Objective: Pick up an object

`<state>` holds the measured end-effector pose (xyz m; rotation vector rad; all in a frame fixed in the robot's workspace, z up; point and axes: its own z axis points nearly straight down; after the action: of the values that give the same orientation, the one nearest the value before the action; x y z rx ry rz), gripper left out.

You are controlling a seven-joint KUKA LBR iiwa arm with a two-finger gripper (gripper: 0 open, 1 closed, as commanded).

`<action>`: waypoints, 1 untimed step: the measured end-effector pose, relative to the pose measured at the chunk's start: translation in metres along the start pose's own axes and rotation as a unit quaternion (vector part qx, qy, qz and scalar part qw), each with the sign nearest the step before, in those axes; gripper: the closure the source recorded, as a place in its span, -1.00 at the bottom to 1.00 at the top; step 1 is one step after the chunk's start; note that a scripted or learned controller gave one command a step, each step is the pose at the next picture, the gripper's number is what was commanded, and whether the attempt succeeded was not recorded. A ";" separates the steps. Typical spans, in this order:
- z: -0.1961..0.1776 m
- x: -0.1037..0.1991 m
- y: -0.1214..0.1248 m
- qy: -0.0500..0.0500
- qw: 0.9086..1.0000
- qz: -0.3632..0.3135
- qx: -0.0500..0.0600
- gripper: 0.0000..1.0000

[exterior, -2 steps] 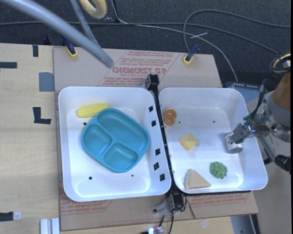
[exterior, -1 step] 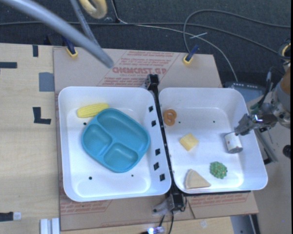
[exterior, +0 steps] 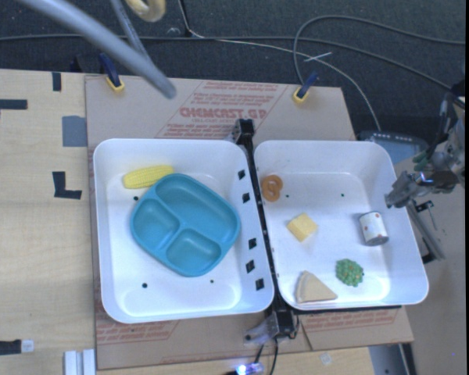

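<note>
The right bin [exterior: 328, 153] holds an orange ring [exterior: 272, 187] near its left wall, a yellow cube [exterior: 302, 226] in the middle, and a small white cylinder [exterior: 372, 228] at the right. A green broccoli piece [exterior: 349, 271] and a beige wedge [exterior: 314, 288] lie along its front. In the left bin [exterior: 113, 233] a blue divided plate [exterior: 185, 223] rests beside a yellow corn cob [exterior: 147, 176]. My gripper [exterior: 406, 190] hangs at the right bin's right rim, just above and right of the white cylinder, with nothing seen in it.
A black divider [exterior: 254, 217] runs between the two bins. Both stand on a cardboard sheet [exterior: 219, 104] clamped at the back. Cables [exterior: 336, 69] loop behind the right bin. A grey bar [exterior: 86, 22] crosses the upper left.
</note>
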<state>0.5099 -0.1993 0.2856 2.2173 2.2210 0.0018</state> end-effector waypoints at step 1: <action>0.005 0.046 0.023 0.001 1.000 -0.002 0.001 1.00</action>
<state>0.5329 -0.1531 0.2803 2.2152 2.2275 0.0001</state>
